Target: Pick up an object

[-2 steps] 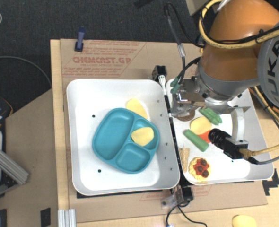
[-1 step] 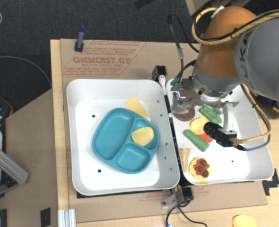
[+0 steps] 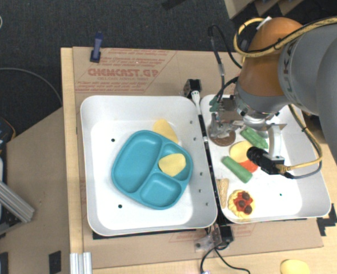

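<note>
cardboard bench sheet [image 3: 128,73] printed "chemcast g p" in red, left bin [image 3: 94,153] holding blue divided plate [image 3: 150,169] with yellow piece [image 3: 172,164], gripper [image 3: 223,131] low over right bin [image 3: 305,193] near brown disc [image 3: 221,137], green sticks [image 3: 237,169], small pizza [image 3: 241,202], finger opening cannot be told

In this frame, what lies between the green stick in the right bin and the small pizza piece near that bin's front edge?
In the camera view, bare white bin floor lies between the green stick and the pizza piece; a tan wafer-like piece sits just to the left.

Arm [image 3: 305,50] cut off at right edge, yellow object [image 3: 294,266] cropped at bottom edge
</note>
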`<state>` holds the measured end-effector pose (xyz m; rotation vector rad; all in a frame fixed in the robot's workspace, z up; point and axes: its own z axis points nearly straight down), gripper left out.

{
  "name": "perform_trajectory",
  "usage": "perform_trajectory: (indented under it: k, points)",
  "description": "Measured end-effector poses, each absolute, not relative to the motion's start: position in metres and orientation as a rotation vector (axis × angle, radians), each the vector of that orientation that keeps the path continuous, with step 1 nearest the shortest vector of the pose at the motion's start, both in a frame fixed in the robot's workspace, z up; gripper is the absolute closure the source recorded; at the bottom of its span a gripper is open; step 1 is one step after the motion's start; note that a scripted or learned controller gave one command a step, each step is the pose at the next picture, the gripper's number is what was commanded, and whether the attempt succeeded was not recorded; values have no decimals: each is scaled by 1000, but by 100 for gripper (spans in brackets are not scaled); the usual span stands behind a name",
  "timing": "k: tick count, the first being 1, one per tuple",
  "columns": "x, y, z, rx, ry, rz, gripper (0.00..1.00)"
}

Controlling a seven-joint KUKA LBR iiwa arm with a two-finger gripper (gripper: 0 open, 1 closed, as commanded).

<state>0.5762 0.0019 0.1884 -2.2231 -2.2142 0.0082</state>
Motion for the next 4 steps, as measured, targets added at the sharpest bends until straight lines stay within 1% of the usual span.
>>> perform_trajectory:
  k: [1, 2, 3, 4]
  points:
    - [475, -66, 184, -2230, -2207, 11, 100]
    - [481, 24, 294, -2213, -2239, -20, 100]
    - [540, -2, 184, -2220, -2214, 12, 100]
    - [507, 61, 252, -2214, -2230, -10, 100]
